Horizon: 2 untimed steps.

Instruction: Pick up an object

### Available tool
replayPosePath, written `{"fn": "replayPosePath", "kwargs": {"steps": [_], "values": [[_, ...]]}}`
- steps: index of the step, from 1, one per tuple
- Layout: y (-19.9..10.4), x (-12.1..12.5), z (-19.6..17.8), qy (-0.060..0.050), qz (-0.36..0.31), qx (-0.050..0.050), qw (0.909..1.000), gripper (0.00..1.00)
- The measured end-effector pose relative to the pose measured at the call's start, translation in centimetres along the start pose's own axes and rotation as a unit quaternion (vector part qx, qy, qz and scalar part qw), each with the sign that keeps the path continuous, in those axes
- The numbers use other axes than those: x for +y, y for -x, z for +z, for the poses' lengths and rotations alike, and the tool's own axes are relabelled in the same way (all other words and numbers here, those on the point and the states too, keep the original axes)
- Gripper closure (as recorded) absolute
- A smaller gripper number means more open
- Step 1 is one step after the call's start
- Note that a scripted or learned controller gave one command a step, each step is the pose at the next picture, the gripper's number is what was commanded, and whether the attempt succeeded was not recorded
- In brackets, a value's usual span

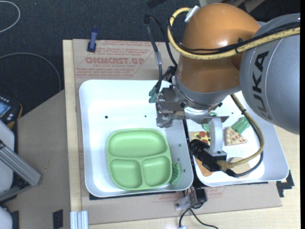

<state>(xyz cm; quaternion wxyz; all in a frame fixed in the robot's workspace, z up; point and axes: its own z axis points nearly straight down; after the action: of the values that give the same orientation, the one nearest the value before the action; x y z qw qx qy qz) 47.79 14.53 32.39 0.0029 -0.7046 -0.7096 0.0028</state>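
Note:
My gripper hangs over the right side of the left bin, close to the wall shared with the right bin. A light green divided plate lies in the left bin just below and left of the gripper. A small dark green piece rests against the plate's right edge. In the right bin lie a toy pizza slice, a green block, a red and yellow piece and an orange flat piece. The arm's body hides much of the right bin.
A cardboard sheet with red print lies behind the bins, with a blue clip at its far edge. The back half of the left bin shows bare white floor. Dark carpet surrounds the bench.

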Motion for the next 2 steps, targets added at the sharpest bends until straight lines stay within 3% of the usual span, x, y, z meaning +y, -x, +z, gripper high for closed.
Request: {"fn": "replayPosePath", "kwargs": {"steps": [1, 2], "values": [[0.4, 0.1, -1.4, 0.004, 0.003, 0.000, 1.0000, 1.00], [5.6, 0.0, 8.0, -0.001, 0.007, -0.002, 1.0000, 1.00]]}}
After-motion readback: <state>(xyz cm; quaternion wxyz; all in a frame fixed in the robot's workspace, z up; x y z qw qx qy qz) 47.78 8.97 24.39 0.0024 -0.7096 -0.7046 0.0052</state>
